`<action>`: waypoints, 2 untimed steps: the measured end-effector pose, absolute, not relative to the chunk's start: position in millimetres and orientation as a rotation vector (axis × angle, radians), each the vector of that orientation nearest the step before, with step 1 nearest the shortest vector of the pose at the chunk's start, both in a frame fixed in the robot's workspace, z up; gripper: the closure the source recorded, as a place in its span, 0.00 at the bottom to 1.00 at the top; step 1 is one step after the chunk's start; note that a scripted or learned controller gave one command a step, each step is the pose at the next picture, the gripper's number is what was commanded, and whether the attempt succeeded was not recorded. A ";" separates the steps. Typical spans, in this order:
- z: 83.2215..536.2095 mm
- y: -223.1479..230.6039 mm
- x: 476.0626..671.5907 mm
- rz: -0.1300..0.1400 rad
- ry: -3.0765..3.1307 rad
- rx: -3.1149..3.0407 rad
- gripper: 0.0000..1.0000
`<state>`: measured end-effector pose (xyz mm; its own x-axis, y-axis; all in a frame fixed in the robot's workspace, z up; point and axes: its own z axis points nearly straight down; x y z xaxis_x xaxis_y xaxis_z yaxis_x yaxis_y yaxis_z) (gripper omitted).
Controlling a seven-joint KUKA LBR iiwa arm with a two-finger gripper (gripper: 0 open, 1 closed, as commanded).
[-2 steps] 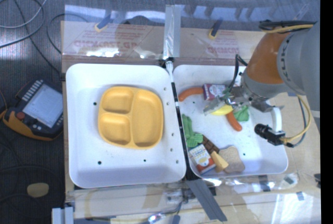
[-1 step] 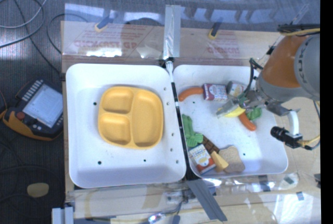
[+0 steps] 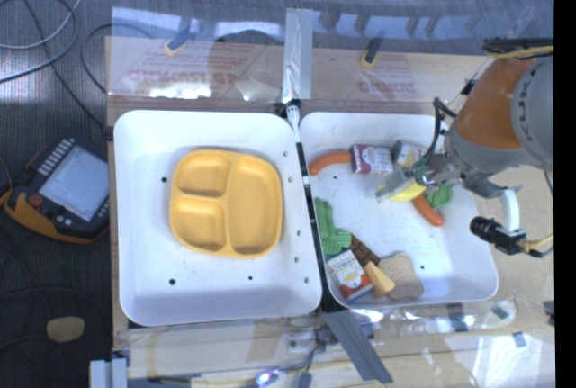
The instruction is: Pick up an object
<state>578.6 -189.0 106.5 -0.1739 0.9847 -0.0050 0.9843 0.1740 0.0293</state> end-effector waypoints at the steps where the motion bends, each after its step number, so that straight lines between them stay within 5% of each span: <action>1: 162.7 -199.3 577.4 0.002 2.506 1.895 1.00; 2: 208.6 -124.1 646.8 -0.002 2.438 1.979 1.00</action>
<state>646.8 -124.1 208.6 -0.2056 0.9786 -0.0013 0.9786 0.2056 -0.0003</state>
